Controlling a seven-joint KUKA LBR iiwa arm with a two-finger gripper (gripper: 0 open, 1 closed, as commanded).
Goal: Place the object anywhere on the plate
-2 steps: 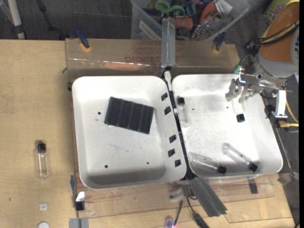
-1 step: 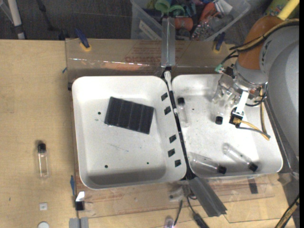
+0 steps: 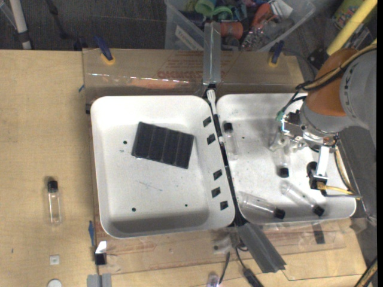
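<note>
Gripper (image 3: 286, 141) hovered over clear vials (image 3: 258, 206) in right bin (image 3: 251, 109) (finger state unclear) — pick pending; dark plate (image 3: 163, 144) next.

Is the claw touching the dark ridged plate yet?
Apart. The camera view shows the claw over the right bin, while the dark ridged plate lies in the left bin, across the divider.
</note>
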